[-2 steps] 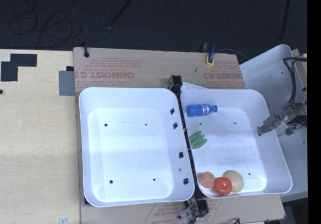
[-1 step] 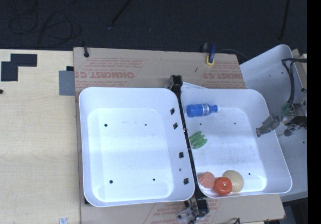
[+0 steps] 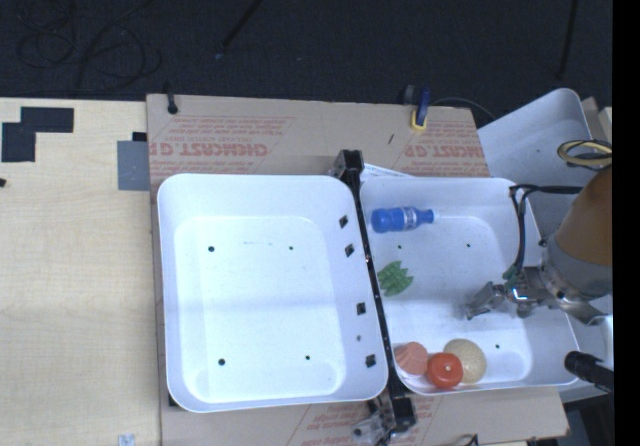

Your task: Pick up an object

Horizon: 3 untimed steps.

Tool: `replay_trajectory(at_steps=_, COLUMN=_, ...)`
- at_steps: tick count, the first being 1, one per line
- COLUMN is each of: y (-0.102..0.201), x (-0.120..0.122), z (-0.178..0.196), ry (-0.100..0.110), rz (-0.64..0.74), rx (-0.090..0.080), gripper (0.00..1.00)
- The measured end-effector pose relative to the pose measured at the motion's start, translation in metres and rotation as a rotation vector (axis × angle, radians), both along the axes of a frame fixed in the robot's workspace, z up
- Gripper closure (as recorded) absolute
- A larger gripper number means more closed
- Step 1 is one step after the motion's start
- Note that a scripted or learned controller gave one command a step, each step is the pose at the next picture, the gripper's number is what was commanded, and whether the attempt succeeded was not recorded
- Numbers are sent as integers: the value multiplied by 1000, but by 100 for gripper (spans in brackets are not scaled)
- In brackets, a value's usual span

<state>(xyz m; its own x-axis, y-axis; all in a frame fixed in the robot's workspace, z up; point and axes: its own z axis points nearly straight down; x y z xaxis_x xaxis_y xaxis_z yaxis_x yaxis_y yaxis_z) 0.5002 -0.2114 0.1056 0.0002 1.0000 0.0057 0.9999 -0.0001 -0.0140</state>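
The right bin (image 3: 470,196) holds a blue bottle (image 3: 402,219) lying on its side near the back. A small green leafy piece (image 3: 394,279) lies near the divider. At the front sit a pink round piece (image 3: 411,357), a red ball (image 3: 444,369) and a beige ball (image 3: 466,359), close together. My gripper (image 3: 481,302) reaches in from the right and hangs low over the bin floor, to the right of the green piece and above the beige ball in the view. Nothing shows between its fingers.
The left bin (image 3: 258,196) stands beside the right one, with a black clamp strip (image 3: 365,279) along their shared edge. Both bins rest on a cardboard sheet (image 3: 260,139). A blue and yellow clip (image 3: 421,109) sits at the cardboard's back edge.
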Motion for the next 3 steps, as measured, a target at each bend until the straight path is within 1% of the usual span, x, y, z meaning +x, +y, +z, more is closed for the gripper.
replay_trajectory(at_steps=1, y=-2, x=2, z=18, ry=-9, rz=-2, rx=-3, gripper=100)
replay_trajectory(at_steps=2, y=-3, x=2, z=18, ry=-9, rz=-5, rx=-3, gripper=0)
replay_trajectory(at_steps=3, y=-3, x=2, z=27, ry=-7, rz=-5, rx=-2, gripper=100)
